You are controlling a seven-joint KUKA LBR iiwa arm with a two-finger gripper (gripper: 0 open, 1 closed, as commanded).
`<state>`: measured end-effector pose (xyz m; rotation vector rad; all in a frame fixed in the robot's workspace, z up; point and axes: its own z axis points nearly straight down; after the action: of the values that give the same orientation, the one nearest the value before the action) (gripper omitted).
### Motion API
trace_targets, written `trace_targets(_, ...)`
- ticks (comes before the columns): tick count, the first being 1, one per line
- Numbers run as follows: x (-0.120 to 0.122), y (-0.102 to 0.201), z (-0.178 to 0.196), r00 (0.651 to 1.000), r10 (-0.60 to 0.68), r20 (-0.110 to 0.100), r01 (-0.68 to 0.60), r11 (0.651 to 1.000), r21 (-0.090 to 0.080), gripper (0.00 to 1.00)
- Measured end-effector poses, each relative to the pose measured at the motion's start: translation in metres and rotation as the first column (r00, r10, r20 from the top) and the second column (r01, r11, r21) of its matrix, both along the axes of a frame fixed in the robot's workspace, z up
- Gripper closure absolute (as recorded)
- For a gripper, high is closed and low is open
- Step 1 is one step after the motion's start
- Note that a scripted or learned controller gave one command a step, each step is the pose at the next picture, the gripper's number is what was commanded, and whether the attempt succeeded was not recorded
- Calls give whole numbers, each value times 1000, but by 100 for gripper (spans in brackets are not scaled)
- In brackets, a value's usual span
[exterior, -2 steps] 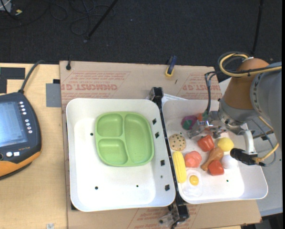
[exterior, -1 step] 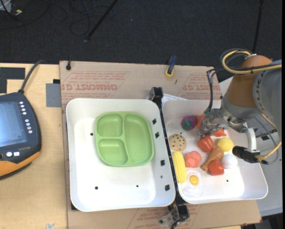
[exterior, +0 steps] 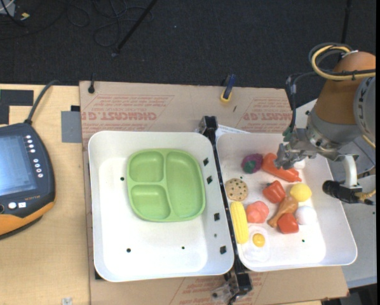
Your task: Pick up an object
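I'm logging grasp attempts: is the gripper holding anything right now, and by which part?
Cannot be told. The gripper sits low over the carrot in the right bin, but the contact is hidden.

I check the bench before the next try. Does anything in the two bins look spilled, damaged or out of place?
Nothing stands out. The green divided plate lies flat in the left bin. The toy foods, such as the corn, cookie and fried egg, lie loosely together inside the right bin. The pincer is above the carrot.
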<state>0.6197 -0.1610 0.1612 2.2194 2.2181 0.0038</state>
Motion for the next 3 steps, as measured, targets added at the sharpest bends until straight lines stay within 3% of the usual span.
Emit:
trace_targets(1,0,4,63,1000,1,0,-1,1000,0,100)
trace_targets(2,0,3,67,1000,3,-5,-3,1000,1,100)
trace_targets(3,-30,46,77,1000,3,-8,-3,1000,3,100)
